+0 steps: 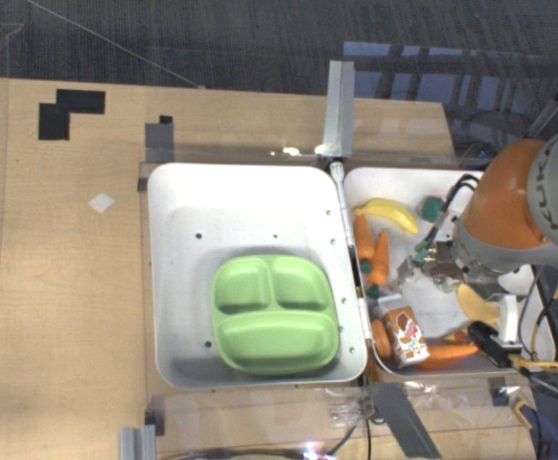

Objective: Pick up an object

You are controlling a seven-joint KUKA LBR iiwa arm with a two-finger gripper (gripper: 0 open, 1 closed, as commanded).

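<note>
The right bin holds a yellow banana at its back. Two orange carrots lie along its left wall. A small brown and white carton stands near the front, with another carrot lying beside it. A small green object sits behind the arm, and a yellow piece shows under the wrist. My gripper hangs low over the middle of this bin, just right of the carrots and behind the carton. The wrist hides whatever lies beneath it.
The left bin holds a green divided plate at its front right. A metal divider post stands between the bins at the back. The grey arm with its orange band covers the right bin's right side.
</note>
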